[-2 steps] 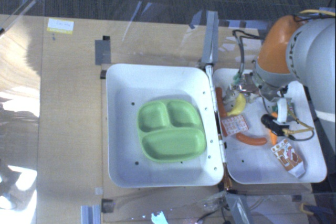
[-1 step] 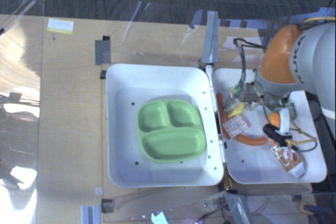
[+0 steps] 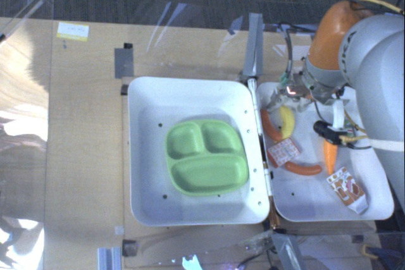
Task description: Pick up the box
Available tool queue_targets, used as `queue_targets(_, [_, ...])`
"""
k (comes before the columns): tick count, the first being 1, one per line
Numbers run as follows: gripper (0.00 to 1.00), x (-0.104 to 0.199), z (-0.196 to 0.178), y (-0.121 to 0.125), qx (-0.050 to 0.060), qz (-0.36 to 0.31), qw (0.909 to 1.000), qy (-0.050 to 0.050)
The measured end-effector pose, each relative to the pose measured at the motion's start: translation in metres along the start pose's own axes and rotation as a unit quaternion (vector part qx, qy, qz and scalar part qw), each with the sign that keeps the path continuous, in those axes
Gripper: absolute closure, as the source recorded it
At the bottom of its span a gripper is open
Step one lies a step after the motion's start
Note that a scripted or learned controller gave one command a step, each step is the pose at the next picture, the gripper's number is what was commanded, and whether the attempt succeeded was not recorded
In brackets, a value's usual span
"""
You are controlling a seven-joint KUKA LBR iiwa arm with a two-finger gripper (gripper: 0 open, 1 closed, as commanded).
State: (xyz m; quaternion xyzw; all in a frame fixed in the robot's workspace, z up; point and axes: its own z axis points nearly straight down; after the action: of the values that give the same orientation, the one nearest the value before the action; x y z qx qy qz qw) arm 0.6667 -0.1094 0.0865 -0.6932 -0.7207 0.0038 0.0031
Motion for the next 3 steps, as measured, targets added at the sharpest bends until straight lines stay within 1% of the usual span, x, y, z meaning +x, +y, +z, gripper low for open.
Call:
queue_targets(1, [0.00, -0.011, 0.000, -0.053, -0.008, -0.004, 1.0000, 0.000])
queue_targets(2, [0.00, 0.018, -0.004, -0.056, -0.013, -0.003, 0.9999, -0.007])
queue_targets(3, [0.00, 0.013, -0.003, -0.052, -0.011, -0.006, 0.9999, -0.004])
